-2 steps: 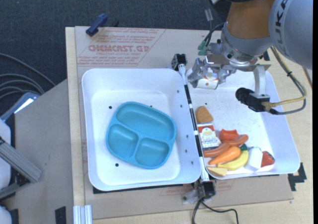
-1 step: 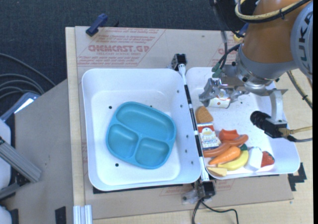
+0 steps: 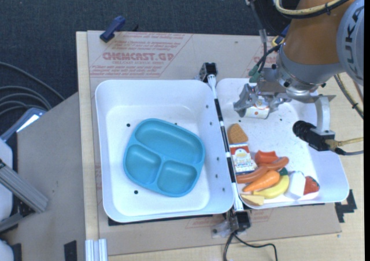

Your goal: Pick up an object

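My gripper hangs over the far part of the right bin. A small white item with an orange-red patch sits right beneath it, touching or nearly touching it. Toy foods lie along the bin's left and near sides: a brown bread piece, a red and white carton, a red pepper, an orange carrot, a yellow banana and a white and red piece.
The left bin holds a blue three-compartment tray. A black divider rail separates the two bins. Bare white floor shows in the middle of the right bin. A blue clip lies at the bench's far corner.
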